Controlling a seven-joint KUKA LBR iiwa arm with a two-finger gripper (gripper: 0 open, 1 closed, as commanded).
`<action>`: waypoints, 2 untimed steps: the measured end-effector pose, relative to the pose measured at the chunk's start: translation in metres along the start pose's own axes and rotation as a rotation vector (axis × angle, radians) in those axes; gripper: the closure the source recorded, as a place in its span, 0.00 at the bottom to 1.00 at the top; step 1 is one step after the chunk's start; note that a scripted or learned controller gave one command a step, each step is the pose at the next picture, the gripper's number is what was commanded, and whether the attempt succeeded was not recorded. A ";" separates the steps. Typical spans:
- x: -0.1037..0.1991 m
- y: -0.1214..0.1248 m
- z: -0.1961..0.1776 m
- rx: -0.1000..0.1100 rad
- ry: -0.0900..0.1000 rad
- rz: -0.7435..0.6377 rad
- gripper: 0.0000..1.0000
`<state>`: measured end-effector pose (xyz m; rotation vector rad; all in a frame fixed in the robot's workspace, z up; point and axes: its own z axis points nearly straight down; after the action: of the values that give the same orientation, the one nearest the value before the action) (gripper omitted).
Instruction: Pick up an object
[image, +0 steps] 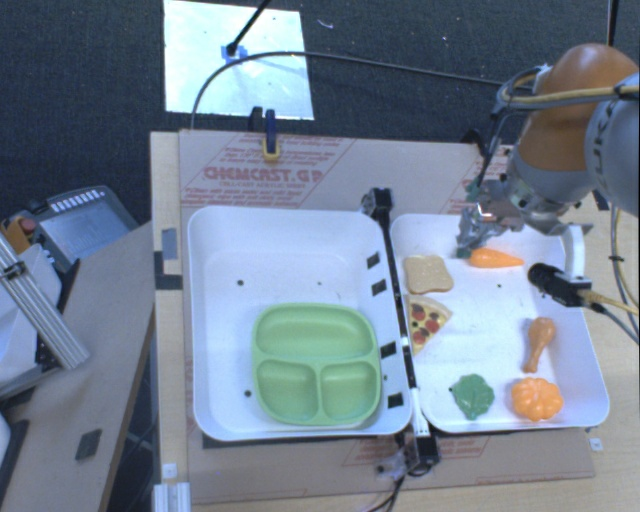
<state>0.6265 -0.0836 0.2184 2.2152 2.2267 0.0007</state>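
In the camera view, the gripper (470, 243) sits low at the far end of the right bin (590, 330), its tip just beside the left end of a toy carrot (496, 259). The likeliest failure, as I judge it, is a miss: the carrot lies lengthwise across the bin and the tip is at its end, not over its middle, so a close there may nudge it toward the far wall or pinch nothing. A slim, smooth, tapered toy would also tend to slip out sideways. The bread slice (428, 273) lies near on the left and could be knocked. Whether the fingers are spread or pressed together I cannot tell; they are dark and small against the bin. Nothing shows between them.

The arm (570, 120) enters from the right, its orange band high above the bin's far corner, the wrist bent steeply down toward the carrot. Elsewhere in that bin lie a pizza slice (427, 322), a drumstick (540, 343), a broccoli piece (472, 396) and an orange pumpkin (536, 398), all well apart from the gripper. The left bin (220, 300) holds a green divided plate (317, 362).
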 end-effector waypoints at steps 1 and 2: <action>0.045 -0.016 0.006 0.001 0.000 -0.001 1.00; 0.090 -0.029 0.002 0.001 0.001 -0.002 1.00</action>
<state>0.5966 0.0066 0.2163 2.2144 2.2295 0.0004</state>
